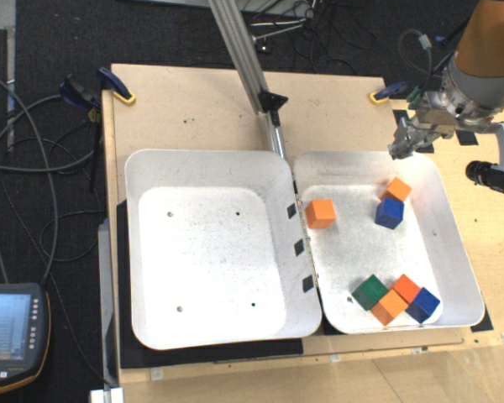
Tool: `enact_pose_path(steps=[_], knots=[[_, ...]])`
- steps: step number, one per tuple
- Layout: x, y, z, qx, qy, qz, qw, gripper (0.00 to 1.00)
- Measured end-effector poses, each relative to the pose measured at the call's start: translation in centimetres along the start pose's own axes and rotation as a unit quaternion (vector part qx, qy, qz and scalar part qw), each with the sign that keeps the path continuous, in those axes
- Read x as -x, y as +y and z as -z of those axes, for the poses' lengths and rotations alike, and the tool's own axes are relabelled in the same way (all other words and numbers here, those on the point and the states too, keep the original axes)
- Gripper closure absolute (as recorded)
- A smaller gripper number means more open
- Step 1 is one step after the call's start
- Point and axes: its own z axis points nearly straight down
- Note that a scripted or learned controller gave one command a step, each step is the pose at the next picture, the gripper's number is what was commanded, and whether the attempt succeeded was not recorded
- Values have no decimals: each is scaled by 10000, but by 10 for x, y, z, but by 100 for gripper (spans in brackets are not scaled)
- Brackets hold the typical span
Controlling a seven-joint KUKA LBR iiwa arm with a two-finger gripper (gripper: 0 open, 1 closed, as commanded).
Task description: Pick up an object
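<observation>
The right bin [454,250] holds several small blocks. An orange block [320,213] lies alone near its left wall. An orange block [396,191] touches a blue block [389,213] toward the back right. At the front, a green block [370,292], two orange blocks [390,306] [406,289] and a blue block [422,304] huddle together. My gripper [402,145] hangs over the bin's back rim, above and just behind the orange and blue pair. I see no block at its tip.
The left bin [206,250] sits beside the right one, with black clips along the shared wall. A slanted metal pole [239,44] crosses the back of the bench. Clamps sit at the board's back corners [116,86].
</observation>
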Motion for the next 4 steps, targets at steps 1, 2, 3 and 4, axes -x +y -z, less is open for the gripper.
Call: enact_pose_path(steps=[1,2,3,4], knots=[[-45,-7,-3,4,0,1,10000,100],[-95,-22,-21,0,0,3,10000,100],[-145,-32,-32,0,0,4,10000,100],[-200,-61,-37,-4,3,7,10000,100]])
